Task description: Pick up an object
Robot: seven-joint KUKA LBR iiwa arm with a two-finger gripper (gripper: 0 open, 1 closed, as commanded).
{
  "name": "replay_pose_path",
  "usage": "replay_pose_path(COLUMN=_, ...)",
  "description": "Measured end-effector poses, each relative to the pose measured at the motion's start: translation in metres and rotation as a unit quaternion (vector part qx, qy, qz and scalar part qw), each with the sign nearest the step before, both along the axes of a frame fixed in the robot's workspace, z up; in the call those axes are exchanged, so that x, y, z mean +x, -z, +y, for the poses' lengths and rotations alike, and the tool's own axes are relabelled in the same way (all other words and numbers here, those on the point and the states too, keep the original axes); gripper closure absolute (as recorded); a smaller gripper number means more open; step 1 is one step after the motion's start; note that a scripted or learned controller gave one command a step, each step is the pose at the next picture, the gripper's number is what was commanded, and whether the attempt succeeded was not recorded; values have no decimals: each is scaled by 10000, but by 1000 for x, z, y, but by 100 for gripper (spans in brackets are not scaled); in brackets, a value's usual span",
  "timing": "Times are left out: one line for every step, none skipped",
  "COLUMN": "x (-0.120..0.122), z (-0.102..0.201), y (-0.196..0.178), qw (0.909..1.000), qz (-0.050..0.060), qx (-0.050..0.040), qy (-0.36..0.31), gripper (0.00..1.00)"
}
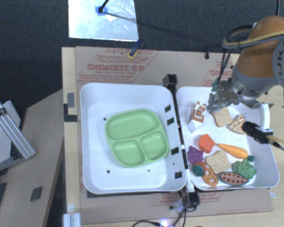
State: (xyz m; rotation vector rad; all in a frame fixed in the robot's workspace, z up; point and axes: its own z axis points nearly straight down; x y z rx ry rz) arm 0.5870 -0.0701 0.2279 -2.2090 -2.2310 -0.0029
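Observation:
The right bin (270, 176) holds several toy foods. A small brown and white house-shaped piece (197, 111) lies at its far left, with a pale bread slice (222, 118) and a pizza slice (237, 124) next to it. Nearer the front are an orange-red block (206, 143), a carrot (233, 150), purple grapes (195, 155), a second bread slice (218, 161), broccoli (244, 168), a pretzel (209, 177) and a watermelon slice (233, 178). My gripper (217, 105) hangs over the far part of this bin, just above the pale bread slice, between it and the house-shaped piece.
The left bin (92, 174) holds a green divided plate (136, 137). A black divider with clips (176, 126) runs between the bins. The grey arm with its orange band (265, 46) reaches in from the upper right.

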Motion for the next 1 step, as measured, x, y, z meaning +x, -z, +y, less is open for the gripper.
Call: replay_pose_path(x=-28, z=48, y=-3, qw=10000, qz=7, qx=-1, qy=3, gripper=100)
